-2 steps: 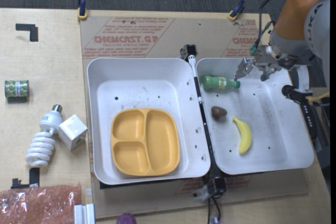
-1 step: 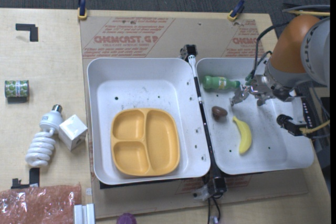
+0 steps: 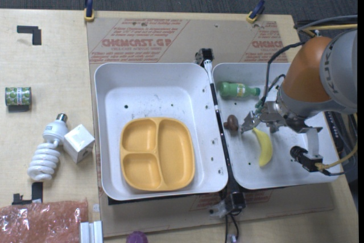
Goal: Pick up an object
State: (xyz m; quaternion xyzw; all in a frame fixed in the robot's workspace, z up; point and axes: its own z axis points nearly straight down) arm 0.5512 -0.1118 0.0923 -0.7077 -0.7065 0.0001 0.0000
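Camera view shows the metal two-finger gripper, fingers spread apart and holding nothing, poised just above the curved yellow plastic banana, likely to grasp it.

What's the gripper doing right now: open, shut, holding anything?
Gripper: open, holding nothing, low in the right bin between the brown object and the banana.

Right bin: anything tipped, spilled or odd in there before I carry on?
Nothing spilled. The green bottle lies on its side near the back wall of the right bin, the banana lies flat beside the hand, and a small brown object sits apart near the left wall.
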